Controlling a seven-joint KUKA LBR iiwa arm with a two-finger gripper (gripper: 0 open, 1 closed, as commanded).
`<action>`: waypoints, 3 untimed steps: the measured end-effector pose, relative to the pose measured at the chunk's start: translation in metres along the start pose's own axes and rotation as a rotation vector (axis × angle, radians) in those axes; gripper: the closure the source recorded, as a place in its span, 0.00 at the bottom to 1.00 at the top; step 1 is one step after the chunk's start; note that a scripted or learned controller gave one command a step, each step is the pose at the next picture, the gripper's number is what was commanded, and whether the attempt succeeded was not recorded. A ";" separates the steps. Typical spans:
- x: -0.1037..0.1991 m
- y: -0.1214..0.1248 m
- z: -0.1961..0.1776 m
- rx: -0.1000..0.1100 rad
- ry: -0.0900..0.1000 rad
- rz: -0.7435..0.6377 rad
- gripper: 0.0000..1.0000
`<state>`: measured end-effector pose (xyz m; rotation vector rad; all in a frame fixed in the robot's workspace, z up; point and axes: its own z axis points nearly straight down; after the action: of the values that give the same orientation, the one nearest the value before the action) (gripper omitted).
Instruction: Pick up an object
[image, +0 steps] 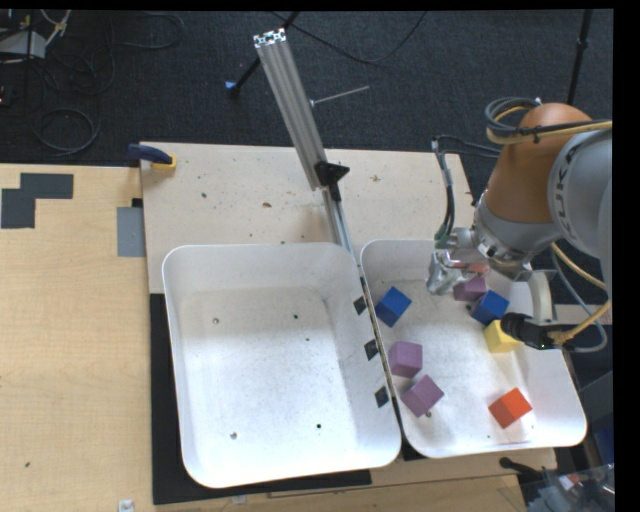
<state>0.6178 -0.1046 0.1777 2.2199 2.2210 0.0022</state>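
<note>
From the camera above, the gripper (447, 272) hangs low over the upper part of the right bin (560, 425); whether it is wide or narrow cannot be told. Just beside it lie a purple cube (469, 289) and a blue cube (489, 307), with a yellow block (499, 337) beyond. Another blue cube (393, 305) sits near, toward the left bin (190, 265). Two purple cubes (405, 357) (422, 394) and an orange cube (511, 408) lie farther below.
</note>
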 end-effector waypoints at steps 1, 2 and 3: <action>-0.004 -0.001 -0.063 -0.003 -0.001 -0.001 1.00; -0.006 -0.001 -0.101 0.000 0.000 -0.001 1.00; 0.044 0.013 -0.101 0.002 0.001 -0.003 1.00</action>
<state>0.6304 -0.0602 0.2783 2.2183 2.2263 0.0009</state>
